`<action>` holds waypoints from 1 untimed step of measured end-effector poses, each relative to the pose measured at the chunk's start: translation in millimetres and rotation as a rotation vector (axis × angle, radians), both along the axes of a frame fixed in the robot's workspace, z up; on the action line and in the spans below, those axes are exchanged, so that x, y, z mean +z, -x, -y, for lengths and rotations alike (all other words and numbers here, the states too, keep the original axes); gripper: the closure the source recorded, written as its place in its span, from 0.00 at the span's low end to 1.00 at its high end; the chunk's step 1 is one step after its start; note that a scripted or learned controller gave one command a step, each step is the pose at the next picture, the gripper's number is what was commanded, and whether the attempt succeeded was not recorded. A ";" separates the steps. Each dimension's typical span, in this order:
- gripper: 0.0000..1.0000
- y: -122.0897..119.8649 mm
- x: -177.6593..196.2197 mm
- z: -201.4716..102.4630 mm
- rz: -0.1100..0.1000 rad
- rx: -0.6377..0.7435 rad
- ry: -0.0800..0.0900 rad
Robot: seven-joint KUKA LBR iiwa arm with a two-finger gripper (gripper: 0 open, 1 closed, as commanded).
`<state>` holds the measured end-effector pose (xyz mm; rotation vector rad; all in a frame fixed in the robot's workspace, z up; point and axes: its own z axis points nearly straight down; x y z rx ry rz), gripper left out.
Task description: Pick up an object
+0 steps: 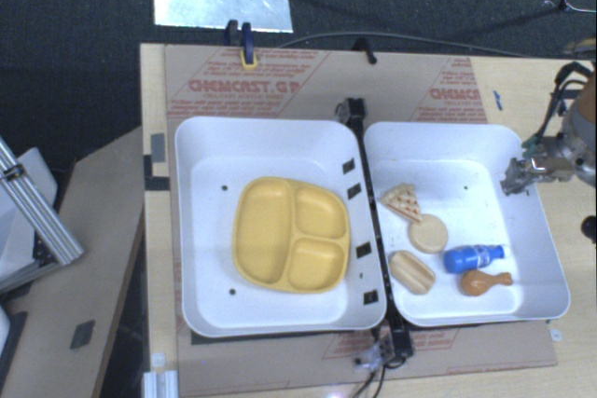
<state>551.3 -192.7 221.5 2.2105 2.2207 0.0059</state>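
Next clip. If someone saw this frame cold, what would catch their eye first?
Most striking is the yellow divided plate, lying by itself in the left white bin. Next comes the cluster of toy food low in the right white bin: a waffle wedge, a round cookie, a hot dog bun, a blue bottle and a brown drumstick. The gripper sits at that bin's right rim, above the toys.

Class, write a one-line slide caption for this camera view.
Gripper at the right bin's edge; toy foods and a blue bottle inside; yellow divided plate in the left bin.
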 end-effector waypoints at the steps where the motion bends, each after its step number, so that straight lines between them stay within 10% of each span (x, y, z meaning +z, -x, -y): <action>1: 1.00 -1.4 28.7 0.4 -0.003 0.000 -0.001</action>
